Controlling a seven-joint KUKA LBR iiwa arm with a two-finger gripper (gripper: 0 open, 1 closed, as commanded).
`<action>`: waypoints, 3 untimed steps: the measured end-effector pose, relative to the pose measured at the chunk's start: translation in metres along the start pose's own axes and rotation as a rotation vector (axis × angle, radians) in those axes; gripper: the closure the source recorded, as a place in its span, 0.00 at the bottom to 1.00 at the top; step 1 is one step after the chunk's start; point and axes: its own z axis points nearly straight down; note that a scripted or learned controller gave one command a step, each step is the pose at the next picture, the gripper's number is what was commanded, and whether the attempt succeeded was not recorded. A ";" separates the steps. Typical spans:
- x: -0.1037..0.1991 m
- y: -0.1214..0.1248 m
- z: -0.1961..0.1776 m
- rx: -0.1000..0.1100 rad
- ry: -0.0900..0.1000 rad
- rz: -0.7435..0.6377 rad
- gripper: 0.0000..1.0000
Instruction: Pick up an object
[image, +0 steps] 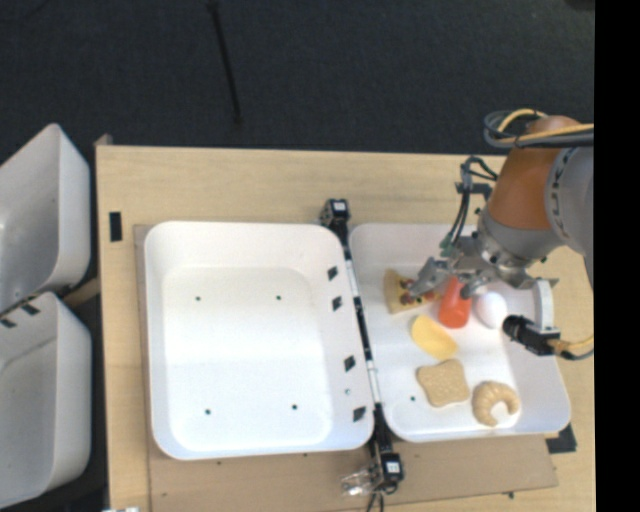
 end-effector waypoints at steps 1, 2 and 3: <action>0.001 0.004 -0.016 -0.013 -0.001 -0.002 1.00; 0.089 0.017 -0.128 -0.023 0.002 -0.014 1.00; 0.150 -0.019 -0.139 -0.012 0.003 -0.011 1.00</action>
